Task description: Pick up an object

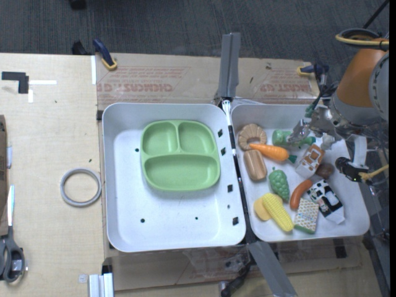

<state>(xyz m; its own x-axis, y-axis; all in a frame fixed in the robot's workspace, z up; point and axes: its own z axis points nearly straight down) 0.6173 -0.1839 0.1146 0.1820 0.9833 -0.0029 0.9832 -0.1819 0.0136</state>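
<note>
The right bin [352, 228] holds several toy foods: a tan bagel [250, 135], an orange carrot [269, 151], a brown bread roll [255, 165], a bumpy green vegetable [279, 183], a yellow corn cob [276, 210], a red sausage [301, 193], a patterned cracker packet [307, 215], a black-and-white item [325, 200] and a small printed carton [310, 158]. My gripper [304, 132] is low over the bin's far side, pointing left. It sits just right of a small green item [284, 137] and above the carton. I see nothing held in it.
The left bin [117, 215] carries a green divided plate [180, 154]. A grey tape ring [81, 186] and scissors [11, 255] lie on the bench to the left. The arm's orange band [362, 76] and cables hang over the right bin's far right corner.
</note>
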